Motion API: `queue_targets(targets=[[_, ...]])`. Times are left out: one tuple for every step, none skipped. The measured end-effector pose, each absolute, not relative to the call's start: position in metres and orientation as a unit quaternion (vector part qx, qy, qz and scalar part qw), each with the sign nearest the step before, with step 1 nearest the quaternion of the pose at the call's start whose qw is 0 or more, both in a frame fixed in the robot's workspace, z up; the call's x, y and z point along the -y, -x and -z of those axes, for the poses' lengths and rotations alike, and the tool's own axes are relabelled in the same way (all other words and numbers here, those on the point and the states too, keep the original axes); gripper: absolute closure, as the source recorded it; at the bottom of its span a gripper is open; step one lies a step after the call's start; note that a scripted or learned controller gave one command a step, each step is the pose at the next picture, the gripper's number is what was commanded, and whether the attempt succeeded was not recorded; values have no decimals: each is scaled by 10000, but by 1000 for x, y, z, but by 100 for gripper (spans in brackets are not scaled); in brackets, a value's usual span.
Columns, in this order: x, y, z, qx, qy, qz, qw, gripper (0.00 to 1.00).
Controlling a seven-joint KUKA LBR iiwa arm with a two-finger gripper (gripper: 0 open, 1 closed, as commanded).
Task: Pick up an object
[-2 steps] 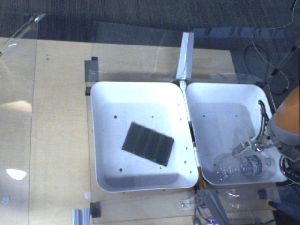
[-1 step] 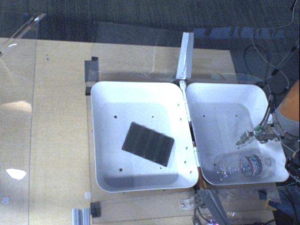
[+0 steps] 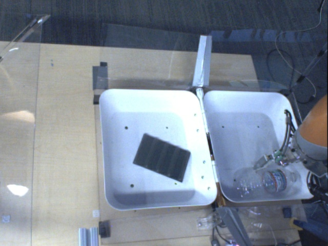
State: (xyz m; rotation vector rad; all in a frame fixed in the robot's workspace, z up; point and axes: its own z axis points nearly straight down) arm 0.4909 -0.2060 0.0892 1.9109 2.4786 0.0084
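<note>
A clear plastic bottle (image 3: 262, 181) with a blue label lies on its side near the front right corner of the right bin (image 3: 230, 111). My gripper (image 3: 274, 159) reaches in from the right edge, below the orange band of the arm (image 3: 315, 127). It hovers just above and behind the bottle, close to it; whether it touches is unclear. In the left bin (image 3: 118, 117) a dark ribbed rectangular pad (image 3: 162, 157) lies flat and slightly rotated, far from the gripper.
A metal divider post (image 3: 203, 60) stands behind the seam between the bins. Cables (image 3: 294, 60) run down the right side behind the arm. Clear panels and brackets edge the wooden bench (image 3: 51, 137).
</note>
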Motion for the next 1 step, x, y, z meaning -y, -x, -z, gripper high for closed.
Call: queue_targets(targets=[[206, -491, -89, -8012, -5984, -27, 67, 0]])
